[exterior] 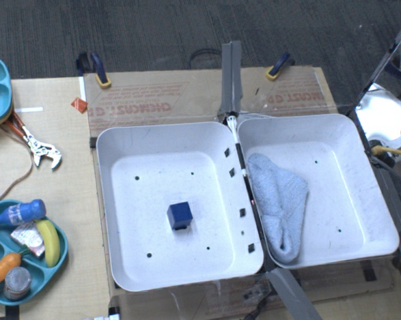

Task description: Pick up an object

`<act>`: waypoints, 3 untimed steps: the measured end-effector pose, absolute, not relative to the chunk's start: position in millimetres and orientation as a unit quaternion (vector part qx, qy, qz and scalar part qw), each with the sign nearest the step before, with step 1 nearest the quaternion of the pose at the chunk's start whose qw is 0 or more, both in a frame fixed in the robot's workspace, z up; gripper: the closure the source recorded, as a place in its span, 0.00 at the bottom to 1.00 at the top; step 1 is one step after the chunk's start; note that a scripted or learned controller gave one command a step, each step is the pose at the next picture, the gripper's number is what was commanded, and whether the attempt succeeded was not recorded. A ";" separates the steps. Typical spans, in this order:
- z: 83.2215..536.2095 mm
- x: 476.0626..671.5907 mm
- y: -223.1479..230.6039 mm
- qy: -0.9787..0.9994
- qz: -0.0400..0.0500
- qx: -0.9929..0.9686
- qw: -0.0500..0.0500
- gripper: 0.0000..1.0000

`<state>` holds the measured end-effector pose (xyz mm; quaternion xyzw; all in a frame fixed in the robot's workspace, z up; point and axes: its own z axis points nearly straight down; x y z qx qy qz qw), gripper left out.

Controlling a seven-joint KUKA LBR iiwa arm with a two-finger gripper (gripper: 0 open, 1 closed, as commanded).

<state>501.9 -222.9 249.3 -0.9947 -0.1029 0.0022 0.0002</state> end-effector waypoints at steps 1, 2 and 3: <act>250.4 477.4 -147.4 -0.101 0.002 -0.995 0.001 0.00; 234.8 523.2 -223.1 -0.099 0.003 -0.995 0.000 0.00; 267.4 525.5 -222.3 -0.102 0.002 -0.995 0.000 0.00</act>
